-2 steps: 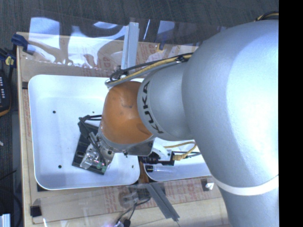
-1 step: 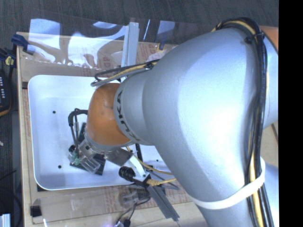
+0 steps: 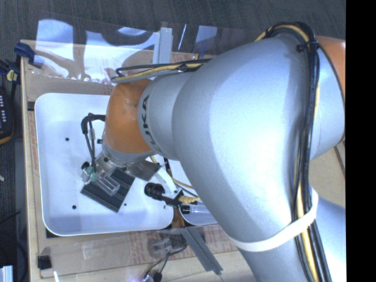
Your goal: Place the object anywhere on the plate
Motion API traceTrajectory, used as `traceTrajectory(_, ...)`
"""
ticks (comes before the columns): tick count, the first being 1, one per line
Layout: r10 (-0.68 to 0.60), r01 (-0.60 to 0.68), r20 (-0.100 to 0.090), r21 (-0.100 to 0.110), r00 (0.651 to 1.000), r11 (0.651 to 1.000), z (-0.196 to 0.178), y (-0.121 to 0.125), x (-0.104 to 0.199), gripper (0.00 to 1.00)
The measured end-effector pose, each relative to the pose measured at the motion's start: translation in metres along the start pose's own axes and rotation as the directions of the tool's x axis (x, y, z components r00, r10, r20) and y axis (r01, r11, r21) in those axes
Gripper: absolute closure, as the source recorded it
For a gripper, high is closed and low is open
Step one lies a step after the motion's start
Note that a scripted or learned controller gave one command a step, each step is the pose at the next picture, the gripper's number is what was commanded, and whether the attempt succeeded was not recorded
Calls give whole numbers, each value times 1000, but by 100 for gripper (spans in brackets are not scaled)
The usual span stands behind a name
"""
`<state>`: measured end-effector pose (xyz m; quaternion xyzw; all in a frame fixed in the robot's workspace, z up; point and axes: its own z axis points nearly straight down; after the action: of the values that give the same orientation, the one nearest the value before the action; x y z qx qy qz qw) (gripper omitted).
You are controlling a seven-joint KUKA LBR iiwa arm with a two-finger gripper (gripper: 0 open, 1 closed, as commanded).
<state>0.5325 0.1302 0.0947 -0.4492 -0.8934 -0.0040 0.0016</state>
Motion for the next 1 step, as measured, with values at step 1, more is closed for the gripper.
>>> traceTrajectory(1,183,-183,-5,-7,983,983,-1,44,-44,100)
